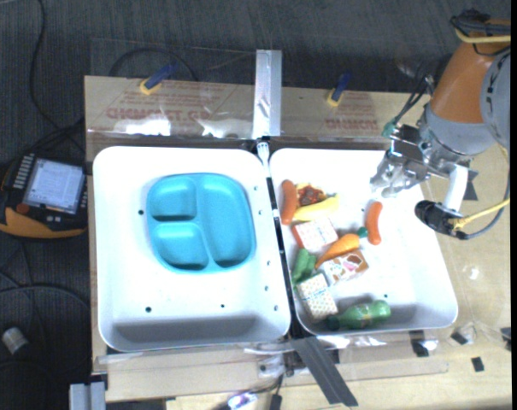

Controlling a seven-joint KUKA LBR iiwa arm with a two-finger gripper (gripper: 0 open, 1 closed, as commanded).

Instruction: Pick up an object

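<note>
My gripper (390, 181) hangs over the upper right part of the right bin (429, 259), its fingers pointing down with nothing seen between them. An orange sausage (374, 222) lies just below and left of it. Further left sits a heap of toy food: a carrot (287, 199), a yellow banana piece (316, 208), a white carton (316, 231), an orange carrot (339, 248), a green pepper (302, 264), small boxes (343, 268) and a green bottle (361, 314) at the bin's front.
The left bin (121, 306) holds a blue divided plate (200, 220). A metal divider post (267, 92) stands between the bins at the back. A black handheld device (44, 190) lies off the bench to the left.
</note>
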